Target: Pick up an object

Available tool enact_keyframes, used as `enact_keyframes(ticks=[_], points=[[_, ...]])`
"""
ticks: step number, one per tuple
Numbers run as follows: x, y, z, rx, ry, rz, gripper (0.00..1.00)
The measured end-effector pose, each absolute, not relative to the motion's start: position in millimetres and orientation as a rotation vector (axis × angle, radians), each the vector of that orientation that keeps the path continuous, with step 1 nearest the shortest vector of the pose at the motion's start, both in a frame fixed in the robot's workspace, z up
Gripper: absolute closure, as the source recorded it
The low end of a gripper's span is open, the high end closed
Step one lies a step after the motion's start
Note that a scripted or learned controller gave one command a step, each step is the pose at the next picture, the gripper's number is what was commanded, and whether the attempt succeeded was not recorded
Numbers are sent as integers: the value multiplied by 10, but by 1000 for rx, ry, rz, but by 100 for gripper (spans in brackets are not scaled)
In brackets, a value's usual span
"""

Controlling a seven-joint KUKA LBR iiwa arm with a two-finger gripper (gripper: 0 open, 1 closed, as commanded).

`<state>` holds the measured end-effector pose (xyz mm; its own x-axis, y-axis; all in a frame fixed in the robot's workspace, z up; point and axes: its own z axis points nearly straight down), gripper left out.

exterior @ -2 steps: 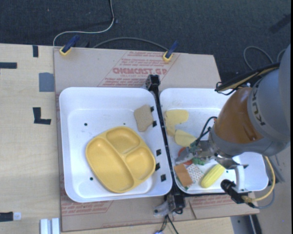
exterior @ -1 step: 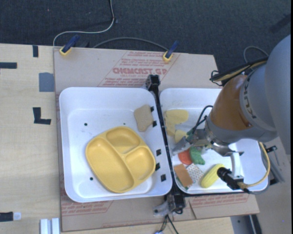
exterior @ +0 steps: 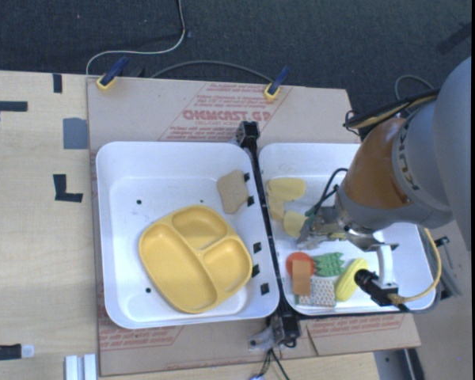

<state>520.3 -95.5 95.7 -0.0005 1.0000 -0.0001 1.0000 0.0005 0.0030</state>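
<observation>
Fingers of the gripper point(exterior: 313, 229) hang low in the right bin point(exterior: 412, 248), beside a pale yellow piece point(exterior: 293, 223); whether they stand apart or together cannot be told, and nothing shows between them. The grey arm point(exterior: 423, 153) with its orange band point(exterior: 376, 169) reaches in from the right and covers much of that bin.

Both white bins sit on a cardboard sheet point(exterior: 222, 113) held by two clips on a pale wooden bench point(exterior: 32, 212), with dark carpet point(exterior: 222, 14) and a loose cable beyond.

In the right bin a second pale yellow piece point(exterior: 286, 188) lies near the divider, long axis across the bin. Toward the near wall lie a red and orange item point(exterior: 300, 269), a green leafy toy point(exterior: 328, 263), a yellow corn-like piece point(exterior: 347, 280) tilted along a diagonal, and a speckled block point(exterior: 323, 292). The left bin point(exterior: 119, 172) holds a yellow divided plate point(exterior: 194, 256) and a tan cardboard-like scrap point(exterior: 233, 190) near the divider.
</observation>
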Motion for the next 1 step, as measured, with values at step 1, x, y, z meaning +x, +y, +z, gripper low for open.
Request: enact_keyframes(ticks=[1], points=[[5493,-359,1897,2208,2227,13,100]])
